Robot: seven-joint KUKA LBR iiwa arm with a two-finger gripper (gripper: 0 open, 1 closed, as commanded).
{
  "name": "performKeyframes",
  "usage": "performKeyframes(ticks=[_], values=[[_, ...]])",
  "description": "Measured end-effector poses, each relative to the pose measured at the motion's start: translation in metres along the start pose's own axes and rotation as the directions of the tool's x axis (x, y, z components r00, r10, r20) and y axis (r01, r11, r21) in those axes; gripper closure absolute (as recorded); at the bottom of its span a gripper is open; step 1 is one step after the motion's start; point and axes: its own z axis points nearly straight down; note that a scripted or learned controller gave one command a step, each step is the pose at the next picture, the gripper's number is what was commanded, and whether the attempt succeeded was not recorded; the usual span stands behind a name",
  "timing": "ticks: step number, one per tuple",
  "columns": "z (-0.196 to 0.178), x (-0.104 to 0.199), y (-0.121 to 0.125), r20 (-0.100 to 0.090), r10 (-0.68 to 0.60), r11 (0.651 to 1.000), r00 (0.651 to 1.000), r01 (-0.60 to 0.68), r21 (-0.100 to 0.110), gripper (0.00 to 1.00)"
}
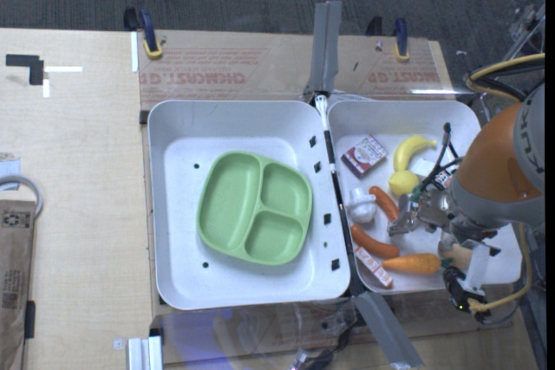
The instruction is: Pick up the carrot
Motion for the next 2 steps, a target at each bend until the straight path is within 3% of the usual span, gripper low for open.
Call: performKeyframes(ticks=[1,2], values=[[-0.105,-0.062,0.025,0.004,-0.561,0.828,0.828,0.561,-0.004,0.0],[-0.03,-0.023,0.009,0.001,-0.55,0.835,0.835,0.55,-0.002,0.0]])
